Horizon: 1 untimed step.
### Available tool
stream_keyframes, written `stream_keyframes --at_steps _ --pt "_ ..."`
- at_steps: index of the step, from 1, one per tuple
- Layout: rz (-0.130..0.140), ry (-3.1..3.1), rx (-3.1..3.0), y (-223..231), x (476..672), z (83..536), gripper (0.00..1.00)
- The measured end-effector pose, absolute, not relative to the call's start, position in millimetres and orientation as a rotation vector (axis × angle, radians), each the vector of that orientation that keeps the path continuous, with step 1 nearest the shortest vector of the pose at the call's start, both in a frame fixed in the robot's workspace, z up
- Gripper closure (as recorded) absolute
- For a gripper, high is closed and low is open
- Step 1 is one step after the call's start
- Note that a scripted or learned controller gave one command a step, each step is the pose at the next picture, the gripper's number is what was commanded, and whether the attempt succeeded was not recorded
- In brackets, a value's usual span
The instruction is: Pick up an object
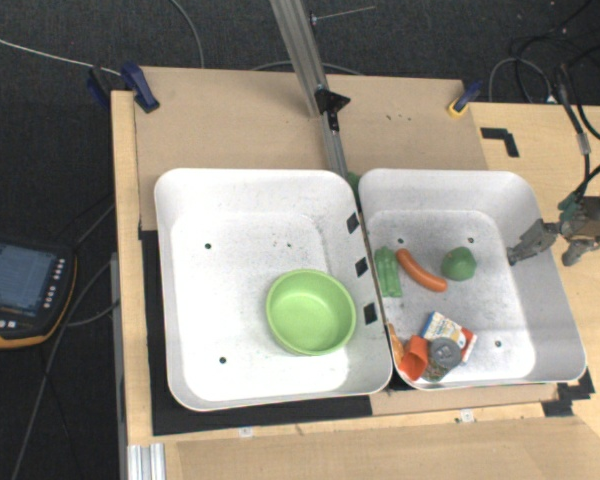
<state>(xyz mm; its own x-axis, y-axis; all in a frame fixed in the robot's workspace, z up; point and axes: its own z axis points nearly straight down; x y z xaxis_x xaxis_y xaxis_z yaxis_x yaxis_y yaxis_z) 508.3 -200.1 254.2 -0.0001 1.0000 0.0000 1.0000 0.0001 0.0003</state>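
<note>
Jaws at right bin's far-right rim, open/closed state unclear; nearest target, the round green plastic ball, lies inboard to their left, orange carrot-shaped toy just beyond.

The gripper sits at the right edge of the picture, above the right rim of the right bin; the arm behind it is cut off there, and its fingers are too small to read. Near that bin's front edge, a small pile of an orange piece, a grey disc and a printed packet overlaps too closely to identify. A green strip lies against the bin's left wall, its shape unclear. The handheld screen is cropped by the left edge.
</note>
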Motion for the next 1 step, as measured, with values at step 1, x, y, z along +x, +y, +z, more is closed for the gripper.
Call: stream_keyframes --at_steps 1 --pt "-0.003 2.223 2.224 -206.2 500.9 206.4 0.0"
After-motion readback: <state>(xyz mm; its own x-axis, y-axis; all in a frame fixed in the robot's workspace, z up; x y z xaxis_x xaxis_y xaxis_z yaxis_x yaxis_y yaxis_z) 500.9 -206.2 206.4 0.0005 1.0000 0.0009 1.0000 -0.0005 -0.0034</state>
